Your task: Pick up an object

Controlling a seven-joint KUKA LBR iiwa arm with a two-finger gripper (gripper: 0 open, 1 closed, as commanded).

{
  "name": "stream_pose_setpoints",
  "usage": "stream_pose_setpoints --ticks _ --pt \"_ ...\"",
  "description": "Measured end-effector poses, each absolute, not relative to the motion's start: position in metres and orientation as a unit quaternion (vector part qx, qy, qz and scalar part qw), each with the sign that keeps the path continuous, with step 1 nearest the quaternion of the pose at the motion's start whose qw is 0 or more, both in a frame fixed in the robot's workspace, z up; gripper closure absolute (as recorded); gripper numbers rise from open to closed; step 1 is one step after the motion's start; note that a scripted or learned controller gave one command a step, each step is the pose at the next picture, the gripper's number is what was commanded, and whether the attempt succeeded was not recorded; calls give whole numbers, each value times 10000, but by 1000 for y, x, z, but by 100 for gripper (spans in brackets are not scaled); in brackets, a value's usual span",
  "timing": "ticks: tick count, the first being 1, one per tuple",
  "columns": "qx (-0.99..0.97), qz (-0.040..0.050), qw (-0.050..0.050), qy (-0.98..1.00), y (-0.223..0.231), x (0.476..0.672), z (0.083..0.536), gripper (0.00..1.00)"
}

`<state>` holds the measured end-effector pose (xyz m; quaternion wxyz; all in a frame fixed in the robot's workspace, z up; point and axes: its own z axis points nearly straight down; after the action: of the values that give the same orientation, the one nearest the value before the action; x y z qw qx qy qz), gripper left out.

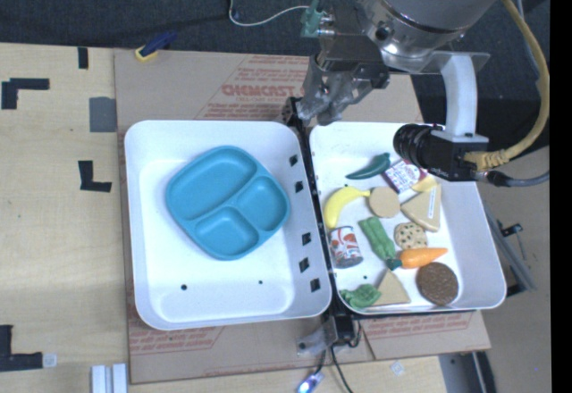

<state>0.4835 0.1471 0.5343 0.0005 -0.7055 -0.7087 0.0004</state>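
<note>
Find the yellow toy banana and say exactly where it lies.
The yellow toy banana lies in the right white bin, near its left wall, just below the dark green toy pepper and left of the round tan cookie.

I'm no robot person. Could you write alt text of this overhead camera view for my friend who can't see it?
A grey robot arm's claw hangs over the far edge where two white bins meet. The right bin holds toy food, including a banana, a carrot and a round brown cookie. The left bin holds a blue divided plate.
</note>
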Motion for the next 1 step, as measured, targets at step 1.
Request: stream_pose_setpoints --ticks 1 --pt "-7052 2 6 -7090 196 483 534 100"
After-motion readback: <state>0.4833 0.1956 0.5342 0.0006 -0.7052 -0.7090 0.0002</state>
